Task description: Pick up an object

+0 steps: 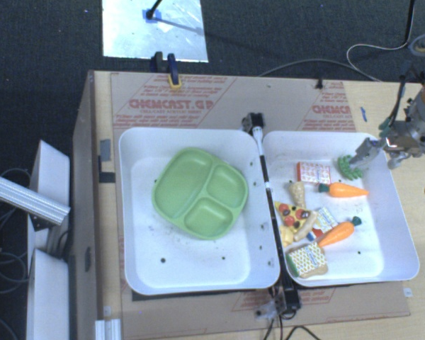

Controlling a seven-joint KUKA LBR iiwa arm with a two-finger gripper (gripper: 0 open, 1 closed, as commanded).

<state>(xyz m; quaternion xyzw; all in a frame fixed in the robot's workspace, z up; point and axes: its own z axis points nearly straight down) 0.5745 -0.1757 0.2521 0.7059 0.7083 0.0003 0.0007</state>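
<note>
Green and leafy, a small toy vegetable point(349, 166) is seen at the upper right of the right bin point(397, 211), with one finger of the gripper point(380, 149) laid against it. The fingers appear spread, and nothing is pinched between them. An orange carrot point(343, 189) lies just below. The approach step is judged to be in hand; next, the fingers must be centred over the piece, lowered and pressed together.

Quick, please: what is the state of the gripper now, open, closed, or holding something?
Gripper: cannot be told; it sits over the right bin, beside a green toy.
</note>
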